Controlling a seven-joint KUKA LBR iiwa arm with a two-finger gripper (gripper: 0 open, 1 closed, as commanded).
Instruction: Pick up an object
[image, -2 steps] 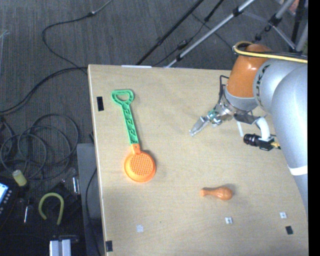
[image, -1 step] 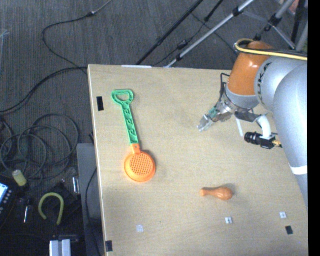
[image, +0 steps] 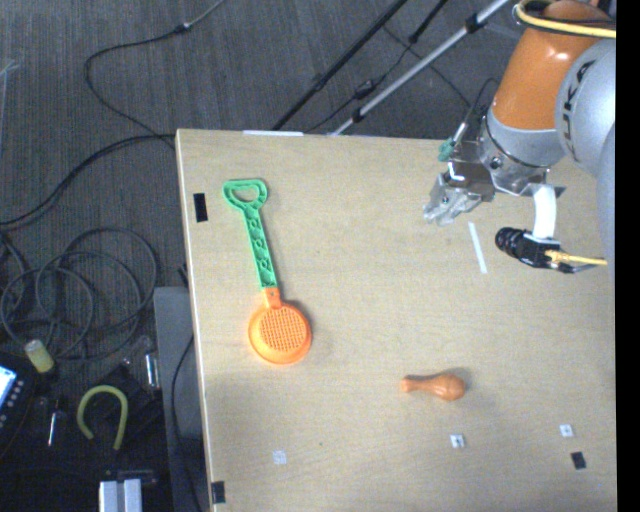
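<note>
A toy strainer (image: 264, 275) with a green handle and a round orange mesh head lies on the left part of the tan surface (image: 380, 310). Near the front middle lies a small orange pear-shaped object (image: 437, 385) on its side. My gripper (image: 444, 206) hangs over the far right part of the surface, well away from both, under the orange wrist band (image: 540, 70). Nothing shows in its grasp. A thin white stick (image: 477, 248) lies just to the front right of it.
A black fitting with a yellow cable (image: 530, 247) hangs from the arm at the right. Small dark and white markers (image: 457, 440) dot the front edge. Cables and a green hook (image: 100, 410) lie on the floor to the left.
</note>
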